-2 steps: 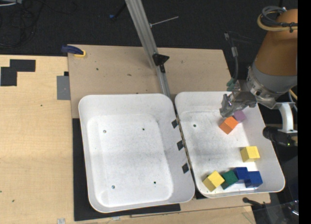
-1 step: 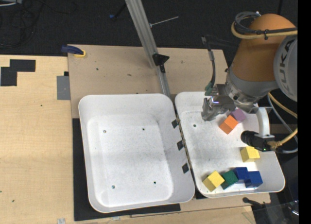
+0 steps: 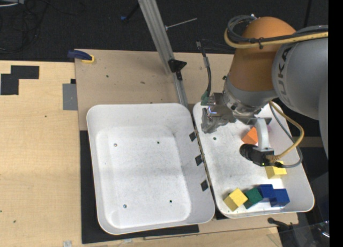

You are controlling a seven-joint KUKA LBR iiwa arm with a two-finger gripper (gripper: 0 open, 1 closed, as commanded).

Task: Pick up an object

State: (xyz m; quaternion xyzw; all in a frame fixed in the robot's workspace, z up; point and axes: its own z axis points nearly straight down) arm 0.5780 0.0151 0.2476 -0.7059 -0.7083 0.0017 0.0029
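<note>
While my arm (image 3: 278,64) reaches in from three o'clock, its gripper (image 3: 211,118) hangs over the right bin (image 3: 225,160); I cannot tell the finger state. Blocks (image 3: 257,195) cluster at that bin's five o'clock, on the wooden bench (image 3: 37,133).
</note>
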